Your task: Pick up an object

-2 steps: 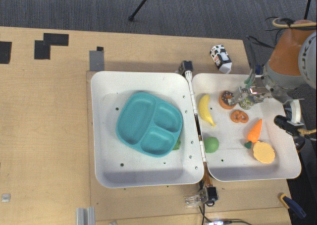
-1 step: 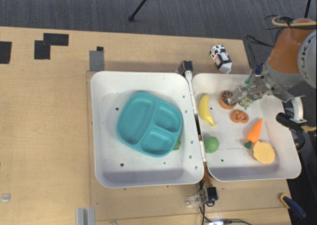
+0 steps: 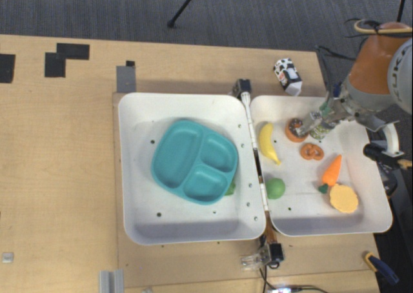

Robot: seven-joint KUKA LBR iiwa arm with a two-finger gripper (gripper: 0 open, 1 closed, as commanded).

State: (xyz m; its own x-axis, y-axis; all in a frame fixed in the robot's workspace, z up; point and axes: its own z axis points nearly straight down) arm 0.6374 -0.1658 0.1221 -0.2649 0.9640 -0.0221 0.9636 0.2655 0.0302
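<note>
Right now your gripper (image 3: 317, 128) hangs low in the right bin (image 3: 368, 221), just beside a round orange toy (image 3: 296, 130); whether anything is gripped can't be told. Crowding by the pretzel (image 3: 312, 151) could make it slip away.

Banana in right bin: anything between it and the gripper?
Yes. The gripper sits at the bin's far right side; a small orange-brown toy lies right beside it, on the line toward the banana.
</note>
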